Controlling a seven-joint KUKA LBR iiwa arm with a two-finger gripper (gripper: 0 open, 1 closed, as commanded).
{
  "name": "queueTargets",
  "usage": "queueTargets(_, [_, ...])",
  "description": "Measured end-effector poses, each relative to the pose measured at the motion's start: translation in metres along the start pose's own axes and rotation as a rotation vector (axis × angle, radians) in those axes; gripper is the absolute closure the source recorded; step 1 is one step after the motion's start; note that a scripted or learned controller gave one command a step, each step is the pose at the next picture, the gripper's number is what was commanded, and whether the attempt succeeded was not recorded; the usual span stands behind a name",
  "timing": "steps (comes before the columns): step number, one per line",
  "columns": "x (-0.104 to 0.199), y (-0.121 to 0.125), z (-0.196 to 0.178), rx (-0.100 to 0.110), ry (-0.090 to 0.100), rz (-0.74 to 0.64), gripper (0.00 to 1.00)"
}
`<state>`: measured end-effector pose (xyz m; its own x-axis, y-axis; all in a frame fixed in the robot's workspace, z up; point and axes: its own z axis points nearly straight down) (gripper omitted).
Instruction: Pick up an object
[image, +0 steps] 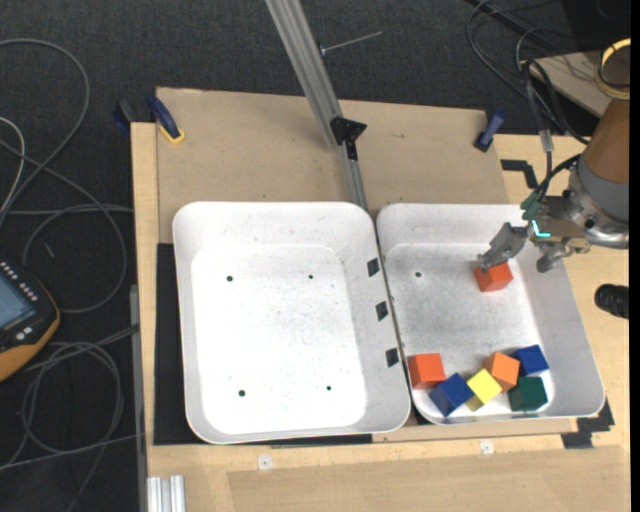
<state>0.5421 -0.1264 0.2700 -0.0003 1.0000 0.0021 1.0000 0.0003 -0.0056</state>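
White plastic is what both bins are made of, set side by side on the wooden bench (300, 140). Nothing but a few dark specks can be made out on the left bin (200, 225). The right bin (560, 300) is where the blocks are kept: an orange-red block (427, 368), a blue one (450, 392), a yellow one (484, 385), an orange one (505, 367), another blue one (532, 358) and a dark green one (528, 394), all bunched along the near edge.

One more red block (493, 276) is found apart from that bunch, up in the far half of the right bin. The gripper (520, 252) is seen right over it, one grey finger touching its top left corner, the other off to its right. The block isn't gripped, and the fingers look spread. No readable writing can be picked out anywhere.
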Motion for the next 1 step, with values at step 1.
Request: queueTargets(1, [-0.0001, 0.0007, -0.0021, -0.005, -0.001, 0.000, 0.00])
